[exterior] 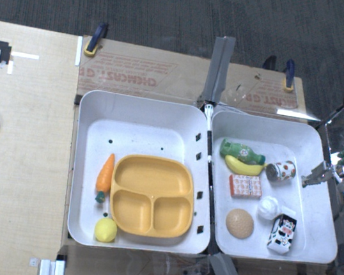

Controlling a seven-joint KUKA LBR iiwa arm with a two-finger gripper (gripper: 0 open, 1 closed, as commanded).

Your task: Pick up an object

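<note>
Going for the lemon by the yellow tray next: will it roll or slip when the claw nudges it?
The lemon looks round and smooth, so it would probably roll if nudged. It sits in the bin's corner beside the tray, which may stop it.

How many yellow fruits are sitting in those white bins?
2: a lemon in the left bin's near corner beside the yellow tray, and a banana in the right bin against the green bottle.

You see dark grey carpet (179, 8) beyond the bench's (22, 142) far edge. Its pale wood top carries a brown cardboard sheet (187, 81), pinned by two blue clamps (97, 39) at the far edge.
</note>
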